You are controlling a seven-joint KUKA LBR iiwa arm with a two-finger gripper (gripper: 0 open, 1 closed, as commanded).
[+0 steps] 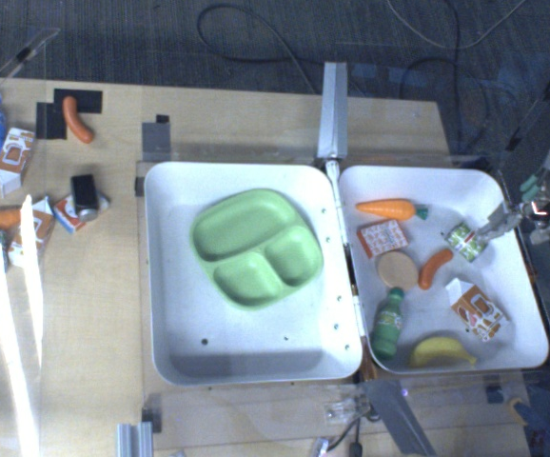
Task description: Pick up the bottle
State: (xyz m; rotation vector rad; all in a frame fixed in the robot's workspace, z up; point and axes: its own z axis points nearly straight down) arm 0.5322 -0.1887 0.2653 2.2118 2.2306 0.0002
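**Bottle lying untouched in the right bin**

The bottle [388, 320], green with a lighter cap, is seen lying near the front left corner of the right bin [527, 336], its cap pointing toward the back. A banana [441, 351] lies just beside its base, and a round tan disc [398, 270] sits just behind its cap. Further back in the same bin a carrot [387, 209], a red-and-white packet [383, 239], a sausage [435, 268] and two small cartons [478, 313] are scattered. The left bin [161, 284] is occupied by a green divided tray [256, 247].

The end effector [509, 219] is found at the right edge of the right bin, well apart from the bottle, with a green-and-white carton [465, 242] at or just below its tip. Whether that carton is gripped or merely lying beneath cannot be told, nor can the opening of the end effector be made out.

The step in hand is judged to be the approach: the bottle has not been reached. For the next move, the end effector would need to be carried across the bin toward the front left corner, lowered over the middle of the bottle and closed across its narrow width. Care is called for because the banana and the bin wall crowd the bottle on two sides, leaving little room.
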